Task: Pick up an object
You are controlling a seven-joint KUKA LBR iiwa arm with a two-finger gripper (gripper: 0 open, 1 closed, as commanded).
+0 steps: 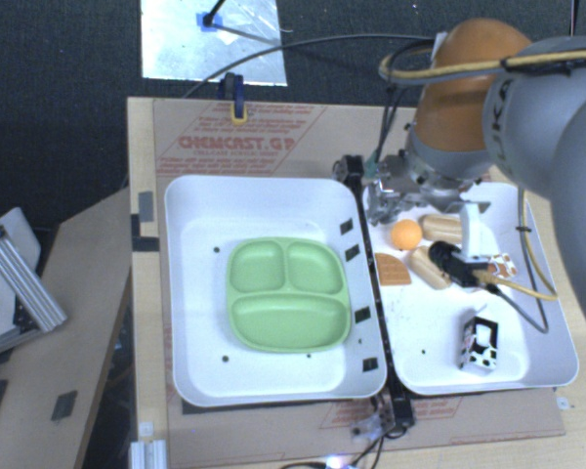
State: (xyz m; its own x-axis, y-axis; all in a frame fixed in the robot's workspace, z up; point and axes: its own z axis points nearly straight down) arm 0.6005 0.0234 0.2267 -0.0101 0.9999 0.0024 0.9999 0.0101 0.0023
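The end effector (pixel 383 201) is hanging over the right bin (pixel 527 369), just left of and above the orange ball (pixel 406 234); its state cannot be determined. The ball is lying beside a wooden block (pixel 439 227), so descent should be centring squarely on it, avoiding the neighbouring block.

Divided plate (pixel 288 294) lies in the nine o'clock bin (pixel 200 223); ball (pixel 405 234) and small carton (pixel 480 344) in the three o'clock bin (pixel 542 355).
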